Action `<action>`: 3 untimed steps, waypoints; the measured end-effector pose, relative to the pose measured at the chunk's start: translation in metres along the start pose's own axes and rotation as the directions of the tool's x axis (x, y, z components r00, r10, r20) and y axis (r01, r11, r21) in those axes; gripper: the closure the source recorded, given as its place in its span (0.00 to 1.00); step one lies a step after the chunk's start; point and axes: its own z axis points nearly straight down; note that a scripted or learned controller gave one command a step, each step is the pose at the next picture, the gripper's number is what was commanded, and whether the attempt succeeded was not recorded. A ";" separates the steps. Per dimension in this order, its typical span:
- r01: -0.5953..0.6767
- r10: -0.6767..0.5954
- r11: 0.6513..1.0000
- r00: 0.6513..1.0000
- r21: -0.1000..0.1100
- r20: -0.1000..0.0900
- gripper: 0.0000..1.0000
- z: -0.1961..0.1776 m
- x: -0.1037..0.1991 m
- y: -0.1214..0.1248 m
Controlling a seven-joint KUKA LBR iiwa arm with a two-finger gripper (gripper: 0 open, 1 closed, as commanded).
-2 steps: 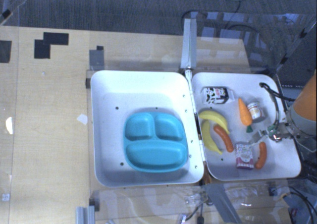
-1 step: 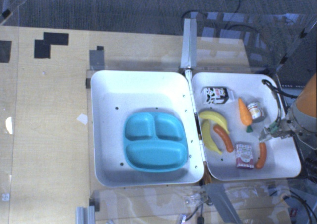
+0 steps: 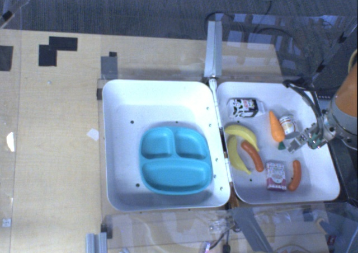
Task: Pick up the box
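The box (image 3: 276, 176) is small, red and white, and lies flat near the front of the right bin (image 3: 330, 190), between two sausages. My gripper (image 3: 295, 140) hangs over the right side of that bin, up and to the right of the box and apart from it. It is open, with nothing between its fingers. Its tips sit just right of a small can (image 3: 287, 125) and an orange carrot (image 3: 276, 127).
A black-and-white carton (image 3: 243, 107) lies at the back of the right bin. A banana (image 3: 239, 141) and a sausage (image 3: 252, 156) lie left of the box, another sausage (image 3: 295, 174) to its right. The left bin (image 3: 120, 134) holds a blue divided plate (image 3: 175, 159).
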 end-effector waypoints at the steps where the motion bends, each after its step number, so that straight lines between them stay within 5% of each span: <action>1: 0.001 -0.001 1.000 1.000 -0.005 0.005 1.00 -0.011 -0.001 0.002; 3: 0.005 -0.004 1.000 1.000 -0.016 0.014 1.00 -0.034 -0.003 0.006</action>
